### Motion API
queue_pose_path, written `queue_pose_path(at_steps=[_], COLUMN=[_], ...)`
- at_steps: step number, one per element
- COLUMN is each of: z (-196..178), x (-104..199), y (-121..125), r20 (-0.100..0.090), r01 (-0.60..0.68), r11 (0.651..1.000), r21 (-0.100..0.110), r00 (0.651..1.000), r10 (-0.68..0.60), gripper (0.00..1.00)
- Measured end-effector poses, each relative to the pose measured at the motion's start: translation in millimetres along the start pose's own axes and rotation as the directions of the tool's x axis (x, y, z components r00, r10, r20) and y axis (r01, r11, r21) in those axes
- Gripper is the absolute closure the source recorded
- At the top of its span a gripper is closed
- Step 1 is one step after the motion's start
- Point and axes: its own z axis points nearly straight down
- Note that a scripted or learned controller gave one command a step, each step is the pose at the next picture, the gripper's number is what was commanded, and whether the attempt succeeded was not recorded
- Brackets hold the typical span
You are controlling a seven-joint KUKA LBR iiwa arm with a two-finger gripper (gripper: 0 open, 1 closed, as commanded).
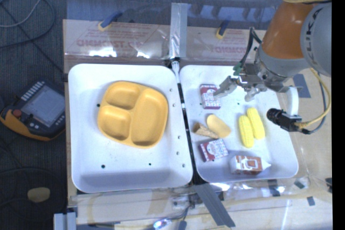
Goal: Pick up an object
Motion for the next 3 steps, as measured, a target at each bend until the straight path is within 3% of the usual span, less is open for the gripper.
queue_pose_path(at_steps=[1,2,3], z=[118.9,112.1,26.0], x=[-21.1,-19.4,53.2], y=[48.4,46.7,79.1], r20=[0.004,-0.001,0.003], r01=[0.066,0.066,0.084], r11=[0.998,0.998,0.996], r21=[-0.001,0.004,-0.001], r00=[0.998,0.998,0.996], r10=[-0.066,-0.066,-0.084], gripper=[0.00,1.00,1.00])
